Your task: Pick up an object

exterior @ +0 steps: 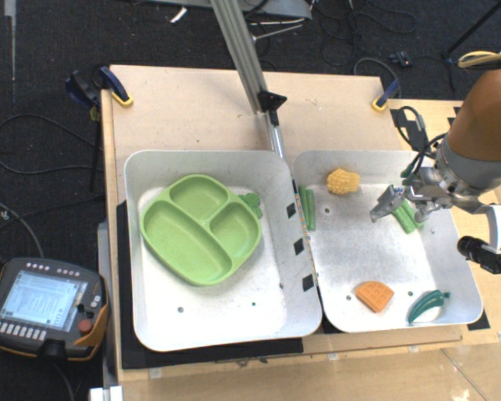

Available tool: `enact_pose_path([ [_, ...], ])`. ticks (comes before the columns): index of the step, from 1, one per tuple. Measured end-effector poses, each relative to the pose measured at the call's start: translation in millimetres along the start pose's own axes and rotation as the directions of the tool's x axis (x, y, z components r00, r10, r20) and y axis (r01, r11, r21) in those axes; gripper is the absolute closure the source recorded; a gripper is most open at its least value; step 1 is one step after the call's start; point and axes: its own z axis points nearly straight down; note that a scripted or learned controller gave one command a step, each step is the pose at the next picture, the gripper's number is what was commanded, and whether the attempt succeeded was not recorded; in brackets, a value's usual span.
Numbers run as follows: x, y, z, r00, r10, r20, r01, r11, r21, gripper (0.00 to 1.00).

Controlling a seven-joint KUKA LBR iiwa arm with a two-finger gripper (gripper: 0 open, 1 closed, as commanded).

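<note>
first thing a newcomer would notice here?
Probably the big green divided plate, alone in the left bin. Next, the arm on the right, its tool low over the right bin with a green piece at its tip; whether it grips it is unclear. Around it lie a yellow lump at the top and an orange waffle near the bottom.
</note>
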Motion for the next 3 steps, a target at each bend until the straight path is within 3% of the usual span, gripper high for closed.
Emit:
enact_pose_path([
  [1, 0, 1, -10, 1.0, -0.002, 0.0, 0.002, 1.0, -0.002, 1.0],
  [2, 0, -31, 6, 1.0, 0.002, 0.001, -0.002, 1.0, 0.003, 1.0],
  [3, -29, -46, 92, 1.0, 0.004, 0.0, -0.004, 1.0, 0.008, 1.0],
])
